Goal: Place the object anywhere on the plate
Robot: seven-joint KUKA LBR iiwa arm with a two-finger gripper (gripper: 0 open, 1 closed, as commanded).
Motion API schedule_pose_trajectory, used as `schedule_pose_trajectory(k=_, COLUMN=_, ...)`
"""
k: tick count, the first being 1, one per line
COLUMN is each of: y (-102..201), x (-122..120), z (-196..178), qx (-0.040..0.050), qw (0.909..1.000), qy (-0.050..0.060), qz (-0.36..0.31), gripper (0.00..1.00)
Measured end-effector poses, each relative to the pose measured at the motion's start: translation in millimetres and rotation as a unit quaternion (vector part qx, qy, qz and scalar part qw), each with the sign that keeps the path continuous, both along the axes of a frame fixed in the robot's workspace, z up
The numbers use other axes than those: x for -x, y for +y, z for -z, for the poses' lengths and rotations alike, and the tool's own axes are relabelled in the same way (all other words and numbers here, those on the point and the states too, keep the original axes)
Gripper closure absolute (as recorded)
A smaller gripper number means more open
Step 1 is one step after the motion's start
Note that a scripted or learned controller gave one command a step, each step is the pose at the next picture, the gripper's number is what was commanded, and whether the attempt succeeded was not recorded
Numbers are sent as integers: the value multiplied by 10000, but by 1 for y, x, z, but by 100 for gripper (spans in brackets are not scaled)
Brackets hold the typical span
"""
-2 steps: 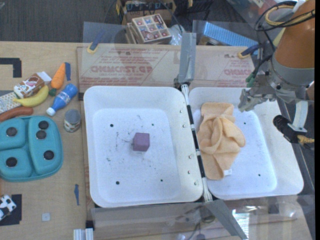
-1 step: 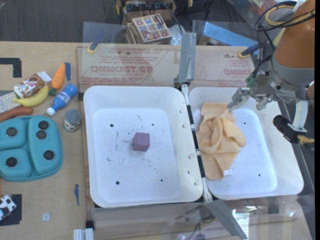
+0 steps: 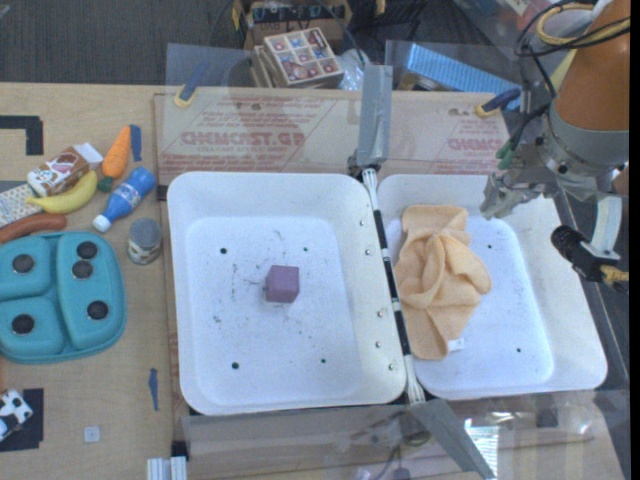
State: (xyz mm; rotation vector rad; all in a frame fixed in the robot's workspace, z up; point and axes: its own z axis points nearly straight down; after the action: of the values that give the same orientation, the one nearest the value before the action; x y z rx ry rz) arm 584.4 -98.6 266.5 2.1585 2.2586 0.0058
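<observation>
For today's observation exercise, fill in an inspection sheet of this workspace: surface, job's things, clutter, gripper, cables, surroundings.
Surface: wooden bench bearing left bin and right bin, side by side.
Job's things: purple block in left bin; plate nothing seen.
Clutter: cloth crumpled in right bin; teal tray, banana, carrot, bottle, can left of the bins.
Gripper: gripper above right bin's far edge, holding nothing.
Cables: black and yellow cables loop by the arm.
Surroundings: game box beyond the bench.

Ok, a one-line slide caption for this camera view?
Gripper above right white bin holding crumpled peach cloth; small purple cube in left white bin.
</observation>
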Motion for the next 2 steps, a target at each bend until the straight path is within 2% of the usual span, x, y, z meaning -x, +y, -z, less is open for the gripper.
schedule_pose_trajectory(k=1, y=0, x=0, z=0, qx=1, qw=10000, qy=1, qz=0, gripper=0)
schedule_pose_trajectory(k=2, y=-2, x=-1, z=-10, qx=10, qw=10000, qy=-11, qz=7, gripper=100)
